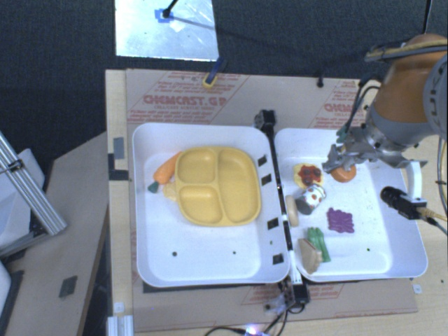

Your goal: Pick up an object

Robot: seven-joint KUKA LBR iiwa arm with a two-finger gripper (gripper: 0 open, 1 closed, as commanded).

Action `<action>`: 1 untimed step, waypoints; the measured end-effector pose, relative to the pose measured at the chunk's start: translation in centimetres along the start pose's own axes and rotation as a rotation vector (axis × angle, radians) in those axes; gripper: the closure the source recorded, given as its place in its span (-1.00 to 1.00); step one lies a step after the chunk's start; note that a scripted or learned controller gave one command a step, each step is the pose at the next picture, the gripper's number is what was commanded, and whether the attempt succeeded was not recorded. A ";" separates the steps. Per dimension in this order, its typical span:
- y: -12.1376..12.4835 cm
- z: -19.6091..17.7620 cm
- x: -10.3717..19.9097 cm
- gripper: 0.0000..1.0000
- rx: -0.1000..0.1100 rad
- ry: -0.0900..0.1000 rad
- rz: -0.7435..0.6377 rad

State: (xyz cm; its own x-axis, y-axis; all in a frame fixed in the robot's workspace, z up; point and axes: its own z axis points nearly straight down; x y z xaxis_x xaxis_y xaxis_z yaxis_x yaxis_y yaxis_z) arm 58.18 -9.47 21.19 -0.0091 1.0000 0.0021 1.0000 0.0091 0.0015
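Objects for picking, right bin (402, 254): orange round piece (344, 173) near the bin's far middle, directly at the pincer (339, 161) tips; yellow-and-red piece (307, 174) just left of it; grey-and-white lump (310, 199) nearer the divider; purple bunch (340, 220) at mid-bin; green strip (318, 242) lying against a tan wedge (309, 255) near the front left corner; pale tan stub (292, 211) along the divider edge.

Pincer: lowered over the far part of the right bin, tips beside or touching the orange round piece. How far the tips stand apart cannot be told, and no item is clearly seen between them.

Arm (413, 96): grey, orange band above the wrist, entering from the right. Black cylindrical fitting (399, 201) juts over the bin's right side.

Left bin (150, 243): yellow divided tray (213, 185), three compartments, set at mid-bin; orange carrot (165, 169) with green tip touching the tray's left rim.

Bench (182, 96): brown board with red printed lettering, carrying both white bins side by side, black clips along the join between them.

Surroundings: dark cloth backdrop; shiny metal plate (168, 19) beyond the board with a blue mark; aluminium frame rails (28, 194) at left.
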 end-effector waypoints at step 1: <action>1.2 -2.2 3.2 1.00 -0.002 -0.001 0.000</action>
State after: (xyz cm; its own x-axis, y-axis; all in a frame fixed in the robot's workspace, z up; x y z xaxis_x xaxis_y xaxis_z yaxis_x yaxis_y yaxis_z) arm 59.31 -6.29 23.42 -0.0087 1.0000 0.0011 1.0000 0.0087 0.0037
